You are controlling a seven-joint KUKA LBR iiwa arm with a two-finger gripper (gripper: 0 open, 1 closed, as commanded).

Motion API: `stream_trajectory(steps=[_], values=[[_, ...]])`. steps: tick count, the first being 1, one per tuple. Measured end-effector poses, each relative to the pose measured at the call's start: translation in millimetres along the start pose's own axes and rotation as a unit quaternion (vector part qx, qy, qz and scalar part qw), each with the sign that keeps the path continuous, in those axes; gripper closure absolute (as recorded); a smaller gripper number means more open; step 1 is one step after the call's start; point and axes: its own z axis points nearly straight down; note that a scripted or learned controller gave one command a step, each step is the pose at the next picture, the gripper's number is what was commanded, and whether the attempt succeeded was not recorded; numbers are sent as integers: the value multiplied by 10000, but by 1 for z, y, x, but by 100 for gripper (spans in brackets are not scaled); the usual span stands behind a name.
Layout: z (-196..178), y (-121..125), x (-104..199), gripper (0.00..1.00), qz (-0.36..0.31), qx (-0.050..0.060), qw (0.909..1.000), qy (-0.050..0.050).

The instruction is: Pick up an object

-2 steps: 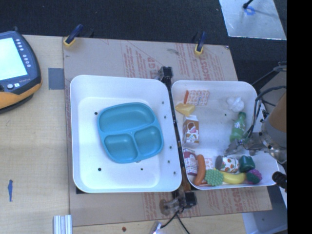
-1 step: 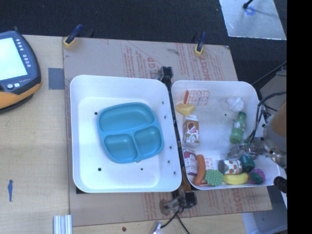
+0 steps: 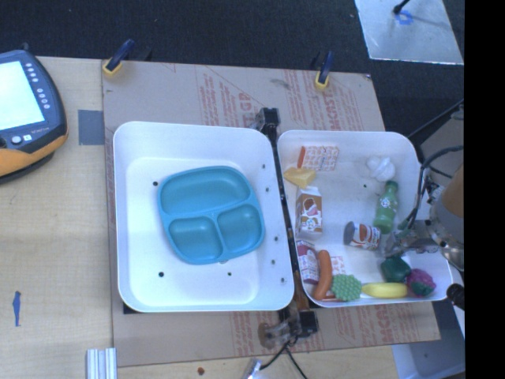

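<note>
The right bin (image 3: 410, 144) holds several toy foods. Among them are a green bottle (image 3: 387, 205), a small can (image 3: 361, 235) lying on its side, a dark green pepper (image 3: 394, 269), a purple item (image 3: 420, 281), a yellow banana (image 3: 384, 290), a green broccoli (image 3: 346, 287) and a sausage (image 3: 324, 270). My gripper (image 3: 400, 244) reaches in from the right edge. It sits low in the bin between the can, the bottle's base and the pepper. Nothing shows as lifted. The arm (image 3: 450, 204) is mostly cut off by the frame edge.
A blue divided plate (image 3: 209, 214) lies in the left bin (image 3: 126, 212). The back of the right bin holds a white printed packet (image 3: 319, 158), a yellow wedge (image 3: 298, 177), a brown packet (image 3: 309, 212) and a white crumpled piece (image 3: 381, 166). A tablet-like pendant (image 3: 24, 109) rests at far left.
</note>
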Motion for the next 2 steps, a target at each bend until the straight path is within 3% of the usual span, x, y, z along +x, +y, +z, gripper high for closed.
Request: stream_trajectory(steps=[1, 2], values=[[-77, 0, 35, 100, 37, -18, 10000, 3], [-77, 0, 34, 0, 36, -15, 10000, 2]])
